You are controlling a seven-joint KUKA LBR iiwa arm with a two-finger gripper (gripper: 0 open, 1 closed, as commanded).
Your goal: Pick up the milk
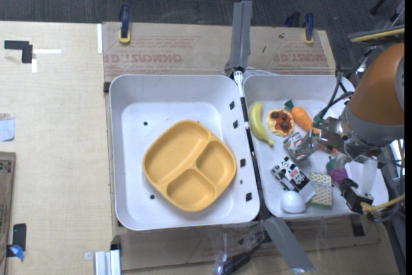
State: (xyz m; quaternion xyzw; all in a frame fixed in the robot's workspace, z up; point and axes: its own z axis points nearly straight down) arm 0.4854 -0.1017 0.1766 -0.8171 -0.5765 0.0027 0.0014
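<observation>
The milk (pixel 290 174) is a small carton with black and white cow patches, lying on its side in the right bin (pixel 270 92), near the front. My gripper (pixel 301 147) hangs over the same bin, just behind the milk and slightly to its right, apart from it. The grey arm with its orange band (pixel 380 90) reaches in from the right edge.
A banana (pixel 259 123), a small pizza toy (pixel 280 122) and a carrot (pixel 300 117) lie behind the gripper. A white egg (pixel 293 202), a tan cracker-like block (pixel 320 189) and a purple piece (pixel 337 172) sit near the milk. A yellow divided plate (pixel 188 166) lies in the left bin (pixel 129 138).
</observation>
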